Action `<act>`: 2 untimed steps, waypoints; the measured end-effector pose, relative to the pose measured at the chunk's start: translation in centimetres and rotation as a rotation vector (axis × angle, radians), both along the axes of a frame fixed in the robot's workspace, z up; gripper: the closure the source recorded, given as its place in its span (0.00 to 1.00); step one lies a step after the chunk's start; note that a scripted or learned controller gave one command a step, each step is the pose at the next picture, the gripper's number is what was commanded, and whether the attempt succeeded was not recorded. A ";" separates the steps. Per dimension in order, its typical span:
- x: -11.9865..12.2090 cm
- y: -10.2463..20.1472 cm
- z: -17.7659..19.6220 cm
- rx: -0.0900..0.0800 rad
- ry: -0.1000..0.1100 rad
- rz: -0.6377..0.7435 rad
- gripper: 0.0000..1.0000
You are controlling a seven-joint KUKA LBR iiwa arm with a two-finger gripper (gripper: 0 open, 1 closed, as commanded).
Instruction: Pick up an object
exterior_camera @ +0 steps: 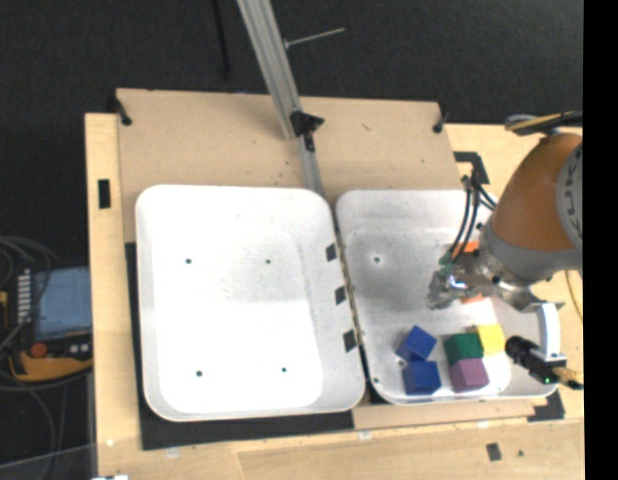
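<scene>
In the right bin several small blocks lie near the front edge: two blue blocks, a green block, a yellow block and a purple block. My gripper hangs over the bin's right middle, just behind the green and yellow blocks and a little right of the upper blue one. I see nothing between its tips.
The left bin sits beside the right one, with a row of clips along the shared edge. A slanted metal rail runs from the top down to the bins' junction. Cables and a pendant lie off the bench at the left.
</scene>
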State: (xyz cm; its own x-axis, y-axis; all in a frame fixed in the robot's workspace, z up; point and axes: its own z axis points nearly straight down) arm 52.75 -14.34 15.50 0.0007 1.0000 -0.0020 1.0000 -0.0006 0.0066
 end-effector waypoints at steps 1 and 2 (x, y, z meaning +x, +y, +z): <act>0.9 0.2 6.1 0.000 -0.002 0.005 1.00; 1.0 0.1 6.9 0.002 0.004 0.007 1.00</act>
State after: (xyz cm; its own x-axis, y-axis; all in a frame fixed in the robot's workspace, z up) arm 53.74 -14.23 22.42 -0.0068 1.0000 -0.0002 1.0000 0.0068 0.0024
